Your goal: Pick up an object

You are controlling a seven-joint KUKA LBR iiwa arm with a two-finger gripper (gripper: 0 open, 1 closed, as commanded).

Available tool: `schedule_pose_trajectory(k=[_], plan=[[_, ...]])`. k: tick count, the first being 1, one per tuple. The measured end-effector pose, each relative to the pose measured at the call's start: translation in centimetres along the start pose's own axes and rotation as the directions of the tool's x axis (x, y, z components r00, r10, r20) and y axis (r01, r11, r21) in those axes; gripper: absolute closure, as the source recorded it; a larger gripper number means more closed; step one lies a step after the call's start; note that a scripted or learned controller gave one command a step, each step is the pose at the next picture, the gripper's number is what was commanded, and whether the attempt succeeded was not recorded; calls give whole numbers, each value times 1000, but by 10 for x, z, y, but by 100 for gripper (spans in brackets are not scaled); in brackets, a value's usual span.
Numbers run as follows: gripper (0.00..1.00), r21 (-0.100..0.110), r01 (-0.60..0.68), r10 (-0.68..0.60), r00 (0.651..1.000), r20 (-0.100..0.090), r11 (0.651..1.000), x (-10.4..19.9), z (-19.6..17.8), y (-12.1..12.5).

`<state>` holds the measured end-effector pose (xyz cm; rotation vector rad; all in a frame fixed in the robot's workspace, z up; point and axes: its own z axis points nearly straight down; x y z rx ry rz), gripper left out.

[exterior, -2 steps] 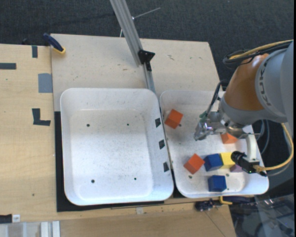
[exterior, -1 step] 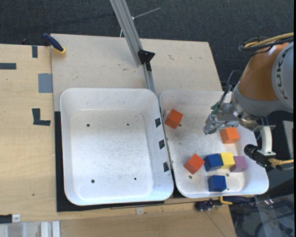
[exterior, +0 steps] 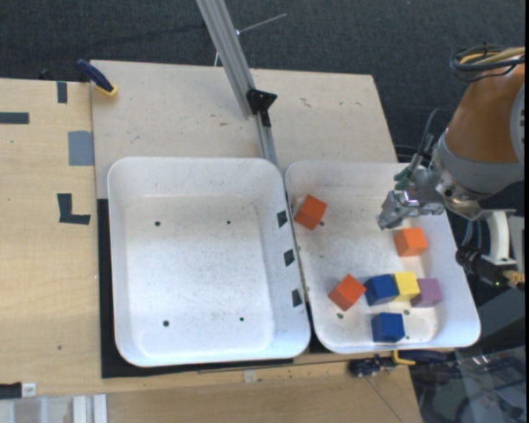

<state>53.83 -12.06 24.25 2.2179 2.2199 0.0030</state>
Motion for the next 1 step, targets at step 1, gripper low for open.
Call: schedule_pose_trajectory(k=[1], plan=[[100, 5, 5, -5, 1000, -2, 1000, 46, 11, 27]])
